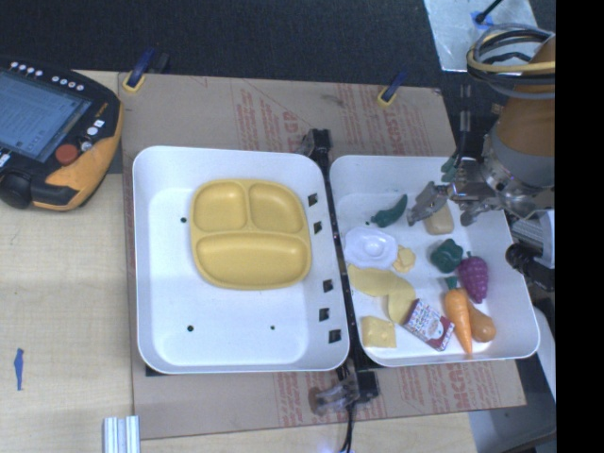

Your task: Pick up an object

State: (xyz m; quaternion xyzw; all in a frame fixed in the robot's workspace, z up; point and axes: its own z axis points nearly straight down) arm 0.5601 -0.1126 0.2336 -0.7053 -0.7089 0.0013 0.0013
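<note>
Right-hand shallow white bin (525, 345), near edge: an orange plastic carrot (460, 319) lies with its long axis running near-to-far, the tip toward the camera. Beside it sit a small red printed packet (428, 326), tilted, and a square pale-yellow cheese slice (378, 331). A purple toy grape bunch (474, 276) touches the carrot's far end. Further back lie a dark green toy pepper (446, 253), a white fried-egg piece (370, 247) and a dark green curved pod (389, 211), pointing up to the right.

The two-finger metal gripper (453, 203) stands at the bin's far side with fingers spread apart, straddling a small tan lump (439, 220); contact cannot be confirmed.

Left-hand white bin (156, 253): a yellow three-compartment plastic tray (251, 233).
</note>
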